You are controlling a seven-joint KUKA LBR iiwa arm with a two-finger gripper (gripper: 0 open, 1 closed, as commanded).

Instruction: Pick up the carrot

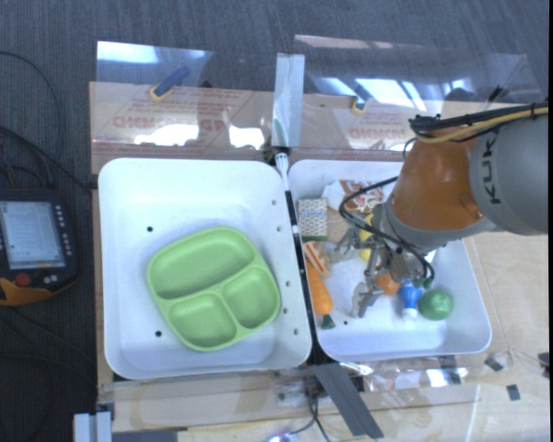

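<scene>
I am looking down on the tabletop with its two white bins. The left bin is carrying a light green divided plate, lying flat with its three compartments facing up. The right bin is holding the clutter.

The carrot is lying in the right bin, hard against its left wall, its orange body running away from me and its green stub pointing towards the near edge. Just beyond it a small packaged block is resting against the same wall. A printed wrapper with red and white markings is lying farther back in that bin.

The arm is reaching in from the right, its orange band sitting over the middle of the right bin. The hand is hanging below it, low among the objects and to the right of the carrot, apart from it with bare bin floor between them. I am seeing metal linkage and cabling there, but I cannot tell whether it is parted or closed, and I am not seeing the carrot in it.

Right of the hand, a blue-capped bottle-like item is standing beside a green ball, the two nearly touching. A pendant with a screen is lying left of the bins.
</scene>
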